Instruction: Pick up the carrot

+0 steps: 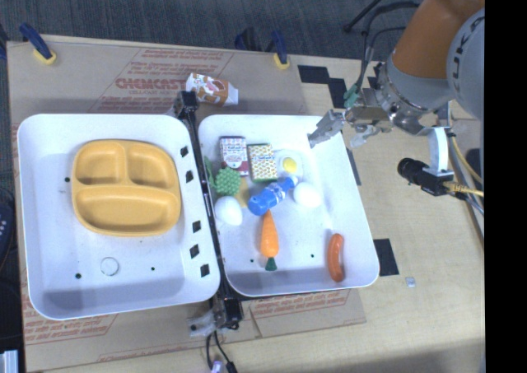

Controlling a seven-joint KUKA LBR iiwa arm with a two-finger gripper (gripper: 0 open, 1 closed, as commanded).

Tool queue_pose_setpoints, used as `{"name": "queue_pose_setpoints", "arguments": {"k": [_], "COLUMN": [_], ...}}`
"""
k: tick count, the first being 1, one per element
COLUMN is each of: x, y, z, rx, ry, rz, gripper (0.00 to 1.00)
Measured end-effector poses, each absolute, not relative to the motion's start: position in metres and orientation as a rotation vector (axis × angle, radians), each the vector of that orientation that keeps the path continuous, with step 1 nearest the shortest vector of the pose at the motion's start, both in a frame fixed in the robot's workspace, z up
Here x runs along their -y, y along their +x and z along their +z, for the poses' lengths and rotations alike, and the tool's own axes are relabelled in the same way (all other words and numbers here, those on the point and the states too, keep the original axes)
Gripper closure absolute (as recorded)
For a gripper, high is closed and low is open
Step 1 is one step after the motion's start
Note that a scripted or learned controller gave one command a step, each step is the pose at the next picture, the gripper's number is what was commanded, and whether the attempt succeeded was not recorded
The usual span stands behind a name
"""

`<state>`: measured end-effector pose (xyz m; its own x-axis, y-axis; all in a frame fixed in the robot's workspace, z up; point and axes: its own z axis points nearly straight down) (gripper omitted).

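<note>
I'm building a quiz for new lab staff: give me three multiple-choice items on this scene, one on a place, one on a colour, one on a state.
1. Where does the carrot lie?
A. right bin
B. left bin
C. on the cardboard

2. What colour is the divided tray?
A. blue
B. yellow
C. green

3. How does the gripper stand to the carrot?
A. clamped on it
B. touching it
C. apart from it

Answers: 1 A, it rests on the right bin floor; 2 B, the tray is plainly yellow; 3 C, the gripper sits at the bin's far right corner, well apart from the carrot.
</note>
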<state>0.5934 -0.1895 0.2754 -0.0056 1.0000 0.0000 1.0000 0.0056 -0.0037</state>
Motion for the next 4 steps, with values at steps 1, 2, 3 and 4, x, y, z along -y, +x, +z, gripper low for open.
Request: {"name": "queue_pose_setpoints", "arguments": {"k": [1,2,3,4], "x": [0.146,0.114,0.114,0.069], "y": [0.529,0.500,0.500,0.532], "z": [0.172,0.091,0.101,0.192], "rx": [2.257,2.147,2.151,1.974], "ry": [-2.178,-2.288,-2.281,-2.440], "rz": [0.005,0.003,0.006,0.003], "gripper": [0.00,0.00,1.00,1.00]}}
